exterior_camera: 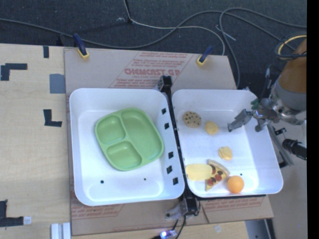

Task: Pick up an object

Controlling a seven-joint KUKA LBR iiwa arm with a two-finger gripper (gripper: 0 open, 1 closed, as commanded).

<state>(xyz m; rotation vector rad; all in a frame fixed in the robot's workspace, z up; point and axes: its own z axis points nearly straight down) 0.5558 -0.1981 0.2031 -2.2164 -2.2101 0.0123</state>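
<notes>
Hovering over the right bin's (259,133) far right edge, the claw (247,122) has its two fingers spread open with nothing between them. One finger (236,124) juts left over the bin floor, the other (260,125) sits close to the rim.

Nearest to it lie two small yellow pieces, one (212,128) toward the far side beside a cookie (191,118), the other (225,153) mid-bin. Along the near edge sit a pale yellow slab (198,172), a pizza slice (215,174) touching it, and an orange (235,184) in the near right corner.

All look like toy food: probably light, stiff and smooth. The flat ones offer little to pinch, so low edges are the likely hold; the orange may roll, and wants a squeeze across its middle.

The left bin (79,133) carries a green tray (128,138). Both bins rest on cardboard (149,68) clamped to the bench, with cables over the dark floor (60,9) beyond.
</notes>
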